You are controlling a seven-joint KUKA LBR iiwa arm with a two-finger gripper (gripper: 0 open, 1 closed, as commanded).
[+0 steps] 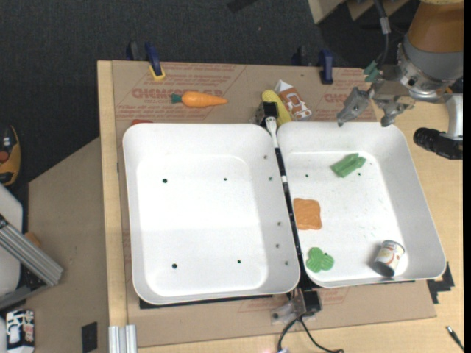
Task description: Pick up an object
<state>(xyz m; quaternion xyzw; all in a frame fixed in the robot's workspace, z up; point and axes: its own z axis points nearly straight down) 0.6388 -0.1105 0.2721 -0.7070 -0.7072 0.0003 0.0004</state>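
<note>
My gripper hangs above the far edge of the right bin, its two fingers spread apart with nothing between them. Inside that bin lie a green oblong piece near the back, an orange square slice at the left side, a green leafy piece at the front left and a small tin can on its side at the front right. The green oblong piece is the closest to the gripper, a little in front of it.
The left bin stands beside the right one. Behind the bins on the cardboard lie a toy carrot, a yellow piece and a small carton. Two clamps hold the board's far edge.
</note>
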